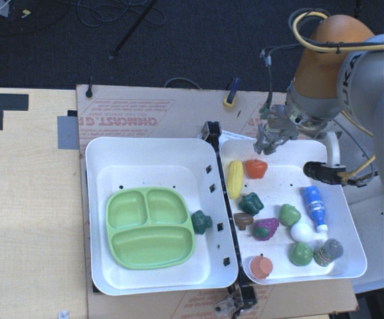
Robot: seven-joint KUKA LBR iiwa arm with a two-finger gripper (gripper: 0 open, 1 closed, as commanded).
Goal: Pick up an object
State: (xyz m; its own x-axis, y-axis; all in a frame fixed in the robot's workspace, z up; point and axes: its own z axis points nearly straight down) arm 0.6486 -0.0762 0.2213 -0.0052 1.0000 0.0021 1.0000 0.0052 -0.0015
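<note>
While hanging just above the red pepper (pixel 256 169), claw (pixel 266 149) looks empty; open or closed, hard to tell. Probably light, smooth, slippery: grab round the fat middle.

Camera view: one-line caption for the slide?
Gripper poised above the right bin of toy food, near a red pepper; green divided plate in left bin.

Likely a robotics lab: an industrial arm (pixel 338 58) over a counter (pixel 26 211) with two white bins (pixel 145 148), toy food, loose cables (pixel 105 5) upper left.
</note>
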